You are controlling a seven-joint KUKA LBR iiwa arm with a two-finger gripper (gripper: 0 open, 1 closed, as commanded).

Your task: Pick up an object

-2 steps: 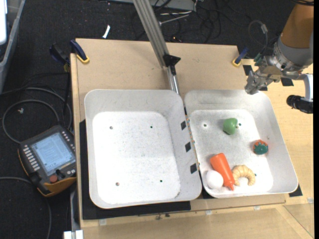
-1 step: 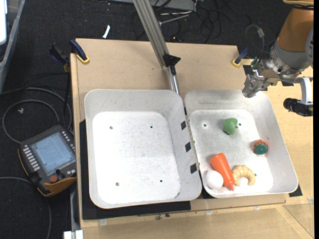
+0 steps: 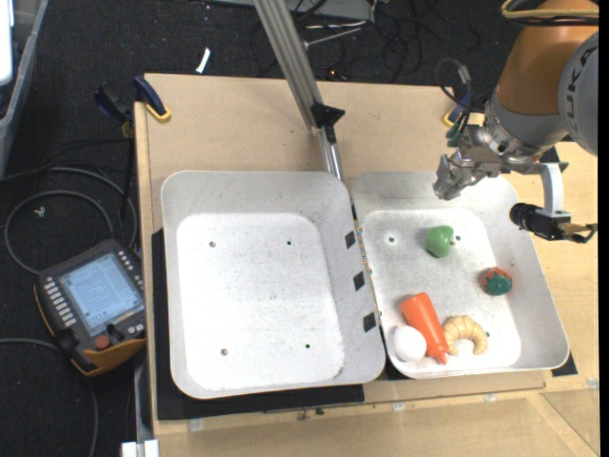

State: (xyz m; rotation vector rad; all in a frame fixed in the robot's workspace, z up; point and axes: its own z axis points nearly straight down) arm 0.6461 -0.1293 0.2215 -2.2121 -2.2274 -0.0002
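Gripper (image 3: 451, 185) hovered at twelve o'clock of green object (image 3: 440, 241); finger state unreadable. Rounded object risked rolling aside under an off-centre descent.

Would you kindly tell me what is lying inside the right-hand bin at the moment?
The right-hand bin holds a green piece, a small red-and-green item, an orange carrot, a white egg and a tan croissant. Anything beneath that clustered trio is covered.

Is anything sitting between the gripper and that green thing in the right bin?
Nothing visible. The gripper hangs over the right bin's far edge, and bare bin floor separates it from the green object. The other items lie nearer the camera.
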